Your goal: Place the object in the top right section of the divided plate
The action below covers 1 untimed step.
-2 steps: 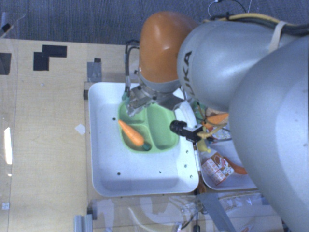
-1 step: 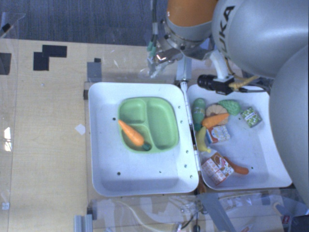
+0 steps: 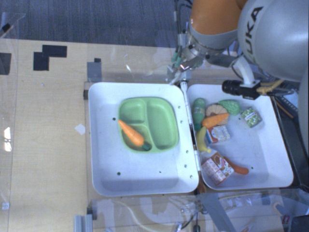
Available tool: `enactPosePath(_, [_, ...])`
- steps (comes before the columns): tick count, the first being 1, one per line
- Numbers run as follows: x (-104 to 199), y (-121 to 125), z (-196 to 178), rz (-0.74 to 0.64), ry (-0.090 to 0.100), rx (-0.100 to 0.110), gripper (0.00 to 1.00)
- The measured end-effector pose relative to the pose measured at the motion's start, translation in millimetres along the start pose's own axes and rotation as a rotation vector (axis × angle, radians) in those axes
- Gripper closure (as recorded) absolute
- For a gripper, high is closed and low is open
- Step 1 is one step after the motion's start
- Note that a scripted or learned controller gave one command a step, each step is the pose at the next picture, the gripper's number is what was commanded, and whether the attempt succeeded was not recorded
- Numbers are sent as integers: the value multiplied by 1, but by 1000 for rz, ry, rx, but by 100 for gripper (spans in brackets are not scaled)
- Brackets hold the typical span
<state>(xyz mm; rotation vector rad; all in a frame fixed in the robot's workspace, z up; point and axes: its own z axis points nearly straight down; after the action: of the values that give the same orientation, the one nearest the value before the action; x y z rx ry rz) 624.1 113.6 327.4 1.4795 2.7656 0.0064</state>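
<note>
A green divided plate [image 3: 161, 120] lies in the left white bin [image 3: 99, 149]. An orange toy carrot [image 3: 131, 133] rests slantwise in the plate's lower left section, its green stub [image 3: 146, 147] near the plate's front rim. The plate's large right section and small top left section hold nothing. My gripper [image 3: 182, 65] hangs above the far edge of the bins, near the wall between them, well apart from the plate and the carrot. Nothing shows in its grasp.
The right bin [image 3: 276, 151] holds several toy foods: a green bottle shape [image 3: 198, 109], an orange piece [image 3: 216, 120], a leafy green piece [image 3: 230, 106], a small green carton [image 3: 250, 117], a banana [image 3: 201, 141], a red-and-white carton [image 3: 216, 170]. The grey arm [image 3: 275, 28] looms over the back right.
</note>
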Motion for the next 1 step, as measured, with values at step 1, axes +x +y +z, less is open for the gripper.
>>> enactPosePath(1, [-21,-125,95,-245,0,2,100])
